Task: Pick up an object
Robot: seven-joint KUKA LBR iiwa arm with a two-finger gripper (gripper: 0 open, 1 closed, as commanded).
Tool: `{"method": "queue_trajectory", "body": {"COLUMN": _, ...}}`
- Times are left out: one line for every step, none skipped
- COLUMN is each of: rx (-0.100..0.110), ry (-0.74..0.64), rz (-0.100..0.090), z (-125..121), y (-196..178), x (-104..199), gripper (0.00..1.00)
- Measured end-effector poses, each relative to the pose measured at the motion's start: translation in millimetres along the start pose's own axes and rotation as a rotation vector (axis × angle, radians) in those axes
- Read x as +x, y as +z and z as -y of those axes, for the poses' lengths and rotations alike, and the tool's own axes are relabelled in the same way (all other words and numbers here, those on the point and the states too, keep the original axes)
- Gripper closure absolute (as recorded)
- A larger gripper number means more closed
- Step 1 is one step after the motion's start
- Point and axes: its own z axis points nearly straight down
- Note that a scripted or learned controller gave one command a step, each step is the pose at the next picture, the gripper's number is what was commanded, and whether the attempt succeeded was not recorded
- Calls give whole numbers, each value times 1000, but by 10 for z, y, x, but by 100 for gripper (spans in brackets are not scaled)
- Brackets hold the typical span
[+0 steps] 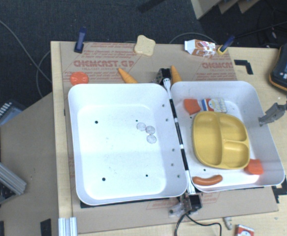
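Note:
The right bin [266, 132] holds a yellow divided plate [219, 140], an orange-red block [191, 105], a small white printed packet [214, 104], a brown sausage [207, 180] near the front wall and an orange-red piece [255, 167] at the front right corner. Three small clear discs [146, 132] lie in the left bin [84, 132]. A grey part of my gripper [274, 114] pokes in at the right bin's right rim, above the bin's edge and apart from every object.
Behind the bins on the cardboard lie a bread slice [144, 44], a small carton [200, 47], a blue clip [79, 40], two carrot pieces [127, 76], and an orange disc [78, 78]. A yellow-edged handheld device [284, 73] sits at the far right.

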Motion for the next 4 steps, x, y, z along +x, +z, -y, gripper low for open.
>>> {"method": "queue_trajectory", "body": {"rx": 3, "ry": -1, "rz": -2, "z": -640, "y": 914, "x": 378, "gripper": 0}}
{"method": "queue_trajectory", "body": {"rx": 1, "ry": 1, "rz": 0, "z": 105, "y": 1941, "x": 223, "gripper": 0}}
{"method": "queue_trajectory", "body": {"rx": -3, "ry": 2, "rz": 1, "z": 95, "y": 1840, "x": 226, "gripper": 100}}
{"method": "queue_trajectory", "body": {"rx": -14, "ry": 12, "rz": 24, "z": -154, "y": 1228, "x": 556, "gripper": 100}}
